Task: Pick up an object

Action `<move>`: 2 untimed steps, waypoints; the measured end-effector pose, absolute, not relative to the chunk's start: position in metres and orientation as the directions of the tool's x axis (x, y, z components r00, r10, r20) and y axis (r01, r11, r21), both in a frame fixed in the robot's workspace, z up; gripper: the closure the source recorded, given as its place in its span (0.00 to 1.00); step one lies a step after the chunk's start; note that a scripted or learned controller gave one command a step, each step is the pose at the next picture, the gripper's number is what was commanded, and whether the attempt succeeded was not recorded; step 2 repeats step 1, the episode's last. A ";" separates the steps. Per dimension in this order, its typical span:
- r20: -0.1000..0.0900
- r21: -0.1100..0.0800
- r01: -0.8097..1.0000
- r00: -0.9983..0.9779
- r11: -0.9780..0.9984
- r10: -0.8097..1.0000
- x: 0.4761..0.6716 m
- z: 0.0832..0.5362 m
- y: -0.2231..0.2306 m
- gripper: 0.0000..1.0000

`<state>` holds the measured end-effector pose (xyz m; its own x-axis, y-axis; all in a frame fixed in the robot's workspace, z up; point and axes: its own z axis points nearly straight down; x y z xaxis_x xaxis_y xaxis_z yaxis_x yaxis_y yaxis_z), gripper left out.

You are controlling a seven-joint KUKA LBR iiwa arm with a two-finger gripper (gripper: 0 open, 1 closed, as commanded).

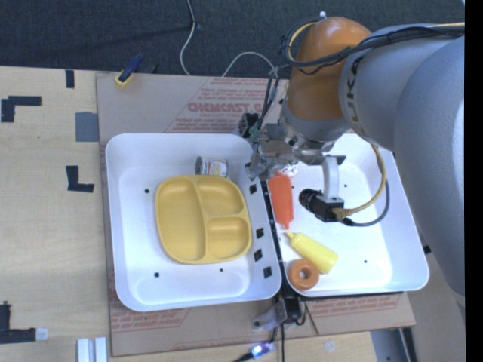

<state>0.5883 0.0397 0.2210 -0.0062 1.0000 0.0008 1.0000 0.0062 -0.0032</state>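
The grey arm [407, 89] comes in from the right and covers much of the right bin [392, 266], its orange band [328, 59] hanging over the bin's far left corner. The gripper [273, 164] sits low at that corner, just above the top end of an orange carrot-shaped object [281, 200]. The wrist and its cables hide the fingers, so whether they are spread or closed, and whether they grip the carrot, cannot be told. The carrot lies lengthwise along the right bin's left wall. Nearer the camera lie a yellow bottle-like object [313, 251] and, touching it, an orange ring [305, 275]. In the left bin [121, 202] rests a yellow divided plate [202, 219], with a small can [211, 167] just behind it, its label too small to read
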 end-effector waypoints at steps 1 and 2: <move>0.001 -0.003 1.000 -0.006 0.006 1.000 0.566 0.230 0.087 1.00; 0.001 -0.003 1.000 -0.006 0.006 1.000 0.566 0.230 0.087 1.00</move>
